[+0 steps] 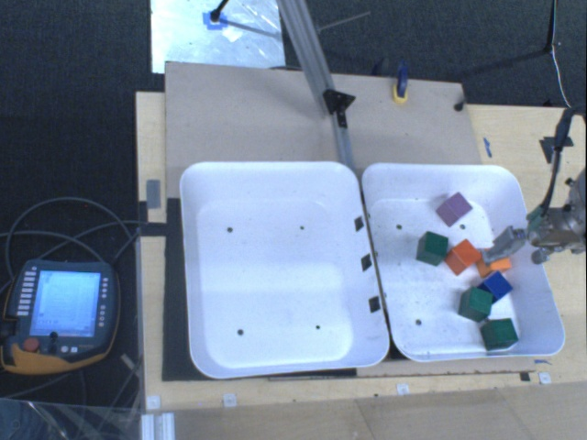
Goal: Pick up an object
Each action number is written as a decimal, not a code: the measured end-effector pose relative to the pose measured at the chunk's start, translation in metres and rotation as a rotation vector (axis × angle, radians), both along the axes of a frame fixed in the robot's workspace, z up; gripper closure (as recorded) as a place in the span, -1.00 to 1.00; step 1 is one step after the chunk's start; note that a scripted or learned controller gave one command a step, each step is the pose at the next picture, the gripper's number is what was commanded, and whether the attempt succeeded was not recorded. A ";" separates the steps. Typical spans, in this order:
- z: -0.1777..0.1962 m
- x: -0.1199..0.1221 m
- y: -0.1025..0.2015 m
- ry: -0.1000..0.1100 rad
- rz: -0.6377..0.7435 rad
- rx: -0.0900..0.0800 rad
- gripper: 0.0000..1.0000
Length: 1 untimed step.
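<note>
Right now the pincer (pixel 503 242) reaches in from three o'clock over the right bin (pixel 404 183), low above the cluster of blocks, and whether it is released or clenched I cannot tell; nothing shows gripped in it.

Candidate objects all lie in the right half of that bin. A purple block (pixel 453 208) sits alone toward one o'clock of the bin's middle, well apart from the walls. A green block (pixel 432 247) lies near the middle, just beside an orange block (pixel 462 256) at its three o'clock. Below these, toward five o'clock, a blue block (pixel 496 285) touches or nearly touches a dark green block (pixel 475 302), and another green block (pixel 499 334) rests near the bin's lower right corner. A second sliver of orange shows right under the pincer, between the orange and blue blocks.

To do this step well, I would judge the crowded blocks poor targets: fingers coming down there are likely to land on a neighbour or push two blocks together. The purple block, with free space on every side, looks the safest choice, at eleven o'clock from the pincer. Centre over it, turn the wrist so the fingers face two flat sides rather than corners, descend straight, close, then lift slowly. The left bin (pixel 206 191) lies at nine o'clock on the tabletop (pixel 275 108).
</note>
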State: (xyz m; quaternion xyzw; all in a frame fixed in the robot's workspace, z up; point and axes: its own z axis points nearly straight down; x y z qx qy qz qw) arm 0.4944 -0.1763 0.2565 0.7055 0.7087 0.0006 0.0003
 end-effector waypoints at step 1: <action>0.000 0.000 0.000 -0.001 -0.001 0.000 -1.00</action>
